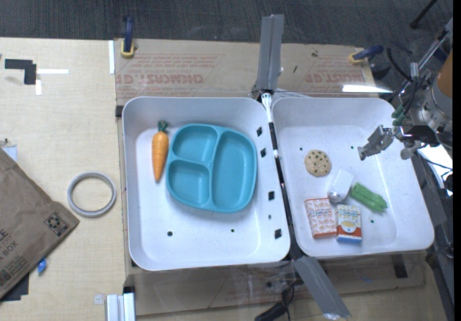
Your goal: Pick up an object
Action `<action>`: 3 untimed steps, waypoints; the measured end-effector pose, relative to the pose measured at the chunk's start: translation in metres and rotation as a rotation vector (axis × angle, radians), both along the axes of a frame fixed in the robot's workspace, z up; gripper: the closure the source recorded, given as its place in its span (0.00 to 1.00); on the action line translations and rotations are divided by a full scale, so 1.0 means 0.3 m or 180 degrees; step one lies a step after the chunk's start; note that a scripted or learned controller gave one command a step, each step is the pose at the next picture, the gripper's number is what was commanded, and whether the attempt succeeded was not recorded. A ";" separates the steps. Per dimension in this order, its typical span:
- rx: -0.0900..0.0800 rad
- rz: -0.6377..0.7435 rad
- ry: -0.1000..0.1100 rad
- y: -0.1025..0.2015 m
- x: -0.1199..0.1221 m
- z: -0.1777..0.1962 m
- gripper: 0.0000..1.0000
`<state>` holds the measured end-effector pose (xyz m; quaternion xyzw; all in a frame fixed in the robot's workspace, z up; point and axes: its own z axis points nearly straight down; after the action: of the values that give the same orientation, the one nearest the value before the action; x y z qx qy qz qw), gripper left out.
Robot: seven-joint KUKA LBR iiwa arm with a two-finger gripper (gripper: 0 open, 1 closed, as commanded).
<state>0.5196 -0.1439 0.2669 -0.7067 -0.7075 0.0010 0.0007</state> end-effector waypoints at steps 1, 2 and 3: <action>0.0003 -0.0104 0.0002 -0.101 -0.064 -0.291 0.00; 0.0002 -0.0266 -0.0005 -0.184 -0.059 -0.553 0.00; 0.0002 -0.0516 -0.0004 -0.160 -0.141 -0.585 0.00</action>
<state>0.4774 -0.1919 0.0914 -0.7617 -0.6480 0.0003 0.0005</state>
